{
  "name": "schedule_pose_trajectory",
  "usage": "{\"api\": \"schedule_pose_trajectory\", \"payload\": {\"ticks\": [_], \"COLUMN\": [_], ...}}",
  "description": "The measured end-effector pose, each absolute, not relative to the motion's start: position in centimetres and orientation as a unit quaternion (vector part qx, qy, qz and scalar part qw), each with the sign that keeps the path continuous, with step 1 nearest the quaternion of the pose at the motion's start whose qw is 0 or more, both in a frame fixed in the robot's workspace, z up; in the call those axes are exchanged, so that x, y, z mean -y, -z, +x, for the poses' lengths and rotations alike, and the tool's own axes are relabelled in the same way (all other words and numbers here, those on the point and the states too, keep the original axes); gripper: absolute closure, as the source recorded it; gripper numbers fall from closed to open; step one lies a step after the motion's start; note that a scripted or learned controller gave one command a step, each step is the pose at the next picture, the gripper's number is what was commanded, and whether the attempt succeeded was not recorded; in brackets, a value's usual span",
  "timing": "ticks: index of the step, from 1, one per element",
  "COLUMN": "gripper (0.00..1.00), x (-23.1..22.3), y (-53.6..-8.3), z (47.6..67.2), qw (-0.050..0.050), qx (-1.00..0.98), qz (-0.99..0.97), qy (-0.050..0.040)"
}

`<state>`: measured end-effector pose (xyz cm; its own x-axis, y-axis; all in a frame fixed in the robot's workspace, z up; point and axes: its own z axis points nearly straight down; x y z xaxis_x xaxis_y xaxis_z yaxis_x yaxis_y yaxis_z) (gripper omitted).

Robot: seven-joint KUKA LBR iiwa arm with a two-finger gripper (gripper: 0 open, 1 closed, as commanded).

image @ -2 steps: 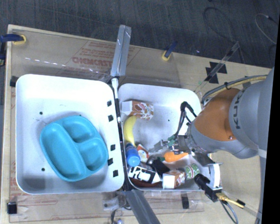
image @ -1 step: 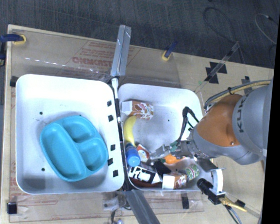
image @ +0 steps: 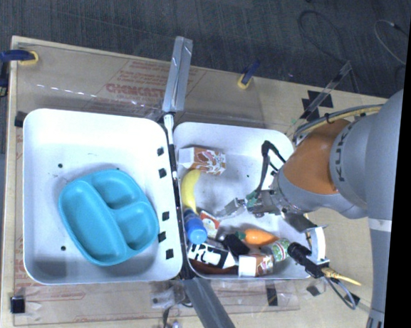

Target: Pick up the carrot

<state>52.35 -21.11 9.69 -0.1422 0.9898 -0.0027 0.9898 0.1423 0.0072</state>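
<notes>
Carrot (image: 259,237): lies flat in the right bin (image: 243,143), toward its near wall, apart from the gripper.
Gripper (image: 254,202): hangs low in the right bin, just behind the carrot; I cannot tell its state at this size.
Neighbours: a bottle (image: 278,251) lies just in front of the carrot, a black item (image: 236,244) touches its left end, and a banana (image: 190,188) and blue cap (image: 196,233) sit further left.
Left bin (image: 44,128): holds a blue tray (image: 109,216), well apart from the work.
Risk, crowding: the carrot is hemmed in, so a descending finger may land on the bottle or black item and stop short.
Risk, wrong grasp: the gripper may take a neighbour along with, or in place of, the carrot.
Risk, slip: the carrot looks smooth and tapered; a pinch near its thin end may squeeze it out.
Risk, wall: the near wall is close, leaving little room on that side.
</notes>
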Motion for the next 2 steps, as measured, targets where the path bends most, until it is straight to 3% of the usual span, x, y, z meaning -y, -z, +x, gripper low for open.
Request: {"api": "schedule_pose_trajectory", "payload": {"ticks": [1, 2], "gripper": [1.00, 1.00], "x": [21.0, 21.0], "y": [-10.5, -9.2], "z": [52.3, 53.5], "qw": [0.002, -0.001], "qx": [-0.757, -0.673], "qz": [0.653, 0.740], "qy": [-0.0012, 0.0005]}}
